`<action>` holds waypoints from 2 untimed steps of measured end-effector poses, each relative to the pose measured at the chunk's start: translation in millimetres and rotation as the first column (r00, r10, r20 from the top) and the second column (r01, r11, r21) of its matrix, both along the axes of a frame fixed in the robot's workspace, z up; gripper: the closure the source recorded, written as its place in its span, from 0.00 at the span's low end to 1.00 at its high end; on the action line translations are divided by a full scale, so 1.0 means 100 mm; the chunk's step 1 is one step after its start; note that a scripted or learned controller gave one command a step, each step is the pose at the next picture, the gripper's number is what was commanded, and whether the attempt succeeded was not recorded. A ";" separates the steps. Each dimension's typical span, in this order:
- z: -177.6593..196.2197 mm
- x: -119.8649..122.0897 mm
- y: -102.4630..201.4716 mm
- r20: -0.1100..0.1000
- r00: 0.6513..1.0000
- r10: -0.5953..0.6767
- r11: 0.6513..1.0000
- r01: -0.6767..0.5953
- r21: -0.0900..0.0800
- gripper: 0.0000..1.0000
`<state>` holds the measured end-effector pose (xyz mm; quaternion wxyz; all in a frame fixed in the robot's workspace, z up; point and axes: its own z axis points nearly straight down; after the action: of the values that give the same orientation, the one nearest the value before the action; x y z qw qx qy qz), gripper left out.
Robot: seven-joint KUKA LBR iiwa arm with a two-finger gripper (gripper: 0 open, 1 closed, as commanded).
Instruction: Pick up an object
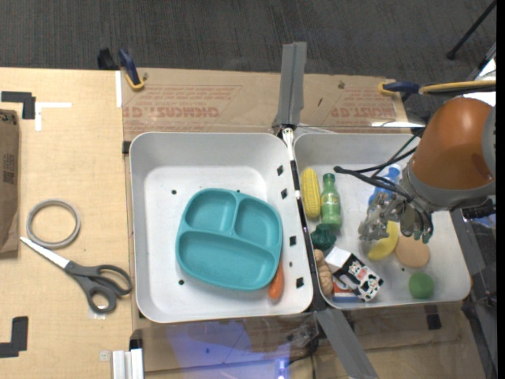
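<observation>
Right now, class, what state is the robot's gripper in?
Gripper: low in the right bin, over the yellow object; open or closed cannot be told.

corn cob point(311, 193): yellow, lying lengthwise by the right bin's left wall
green bottle point(329, 200): lying just beside the corn
yellow fruit point(383, 244): mid-bin, partly covered
tan egg shape point(412, 253): touching the yellow fruit
green ball point(421, 285): near corner
black-and-white box point(357, 278): tilted, front
</observation>
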<state>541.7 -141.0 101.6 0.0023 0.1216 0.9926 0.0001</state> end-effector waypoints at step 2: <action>0.10 0.01 0.00 0.003 1.000 0.001 1.000 -0.001 -0.001 1.00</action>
<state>542.8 -141.0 111.2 0.0039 0.1210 0.9926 -0.0001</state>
